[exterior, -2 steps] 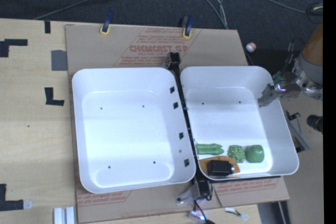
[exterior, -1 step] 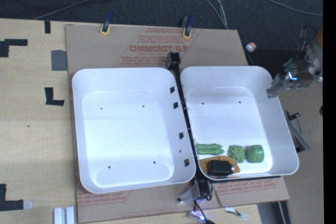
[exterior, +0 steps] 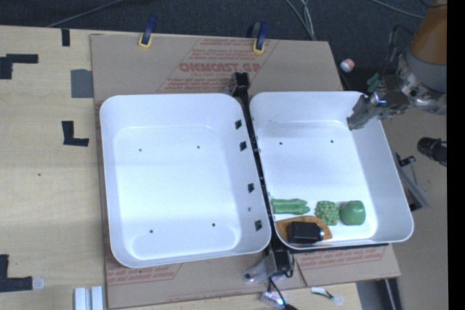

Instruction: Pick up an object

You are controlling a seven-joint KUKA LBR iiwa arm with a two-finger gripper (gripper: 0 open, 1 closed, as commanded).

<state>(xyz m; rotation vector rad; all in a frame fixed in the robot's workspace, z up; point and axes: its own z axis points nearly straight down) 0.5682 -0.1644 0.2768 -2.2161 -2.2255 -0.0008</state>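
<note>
The right bin (exterior: 378, 163) holds a small cluster along its near wall: a green pea pod (exterior: 289, 206), a bumpy green broccoli piece (exterior: 327, 212), a round green object (exterior: 352, 213), and a black block (exterior: 304, 232) lying on an orange piece (exterior: 320, 228). My gripper (exterior: 361, 115) hangs over the far right corner of this bin, well away from the cluster. The arm's grey wrist and orange band reach in from the right edge.
The left bin (exterior: 109, 156) sits beside the right one, joined by a black divider with clips (exterior: 247, 149). Both rest on a cardboard sheet (exterior: 211, 65) held by two clamps at the far edge. Cables run across the dark floor behind.
</note>
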